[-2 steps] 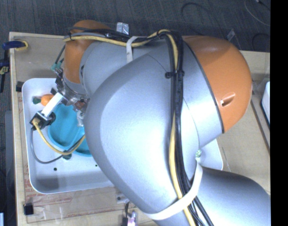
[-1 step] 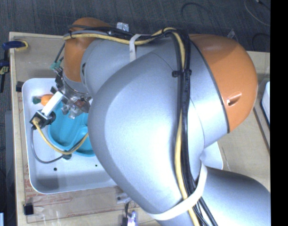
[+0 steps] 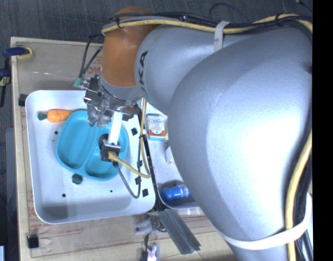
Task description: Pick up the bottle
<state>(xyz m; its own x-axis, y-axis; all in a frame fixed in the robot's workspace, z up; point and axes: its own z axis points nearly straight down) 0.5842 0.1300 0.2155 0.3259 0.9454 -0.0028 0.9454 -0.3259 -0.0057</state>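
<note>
A blue bottle (image 3: 175, 193) lies on its side at the near edge of the right bin (image 3: 162, 170), half hidden under the big grey arm. My gripper (image 3: 97, 115) is over the left bin (image 3: 41, 189), far from the bottle. It hangs at the upper edge of a light-blue bowl-shaped thing (image 3: 79, 148). The wrist above hides how the gripper stands. I see nothing held in it.
An orange carrot (image 3: 59, 115) lies in the left bin's far left corner, beside the blue bowl. A small dark green piece (image 3: 76, 179) sits just below the bowl. A small red-and-white packet (image 3: 155, 126) lies in the right bin. The arm covers most of that bin.
</note>
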